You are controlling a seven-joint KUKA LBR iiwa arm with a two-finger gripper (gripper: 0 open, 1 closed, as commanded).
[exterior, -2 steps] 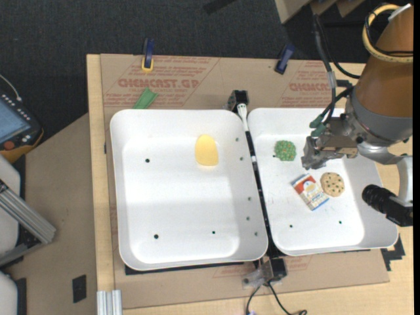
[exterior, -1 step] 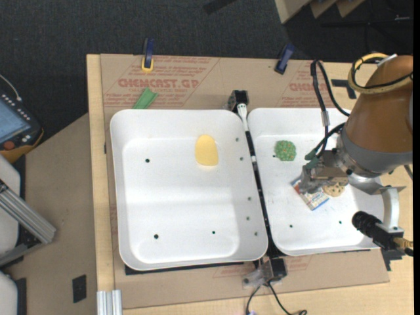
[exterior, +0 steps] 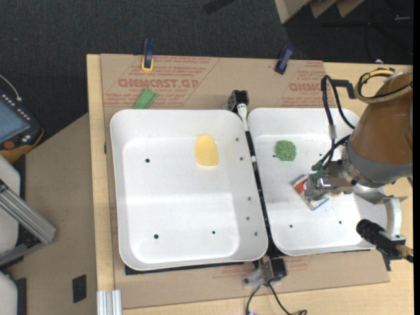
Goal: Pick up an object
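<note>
Arm low over the right bin, above a small flat item.

The gripper sits right over a red, white and blue packet — grip state cannot be told. A green ball lies nearby; a yellow object rests in the left bin.
</note>
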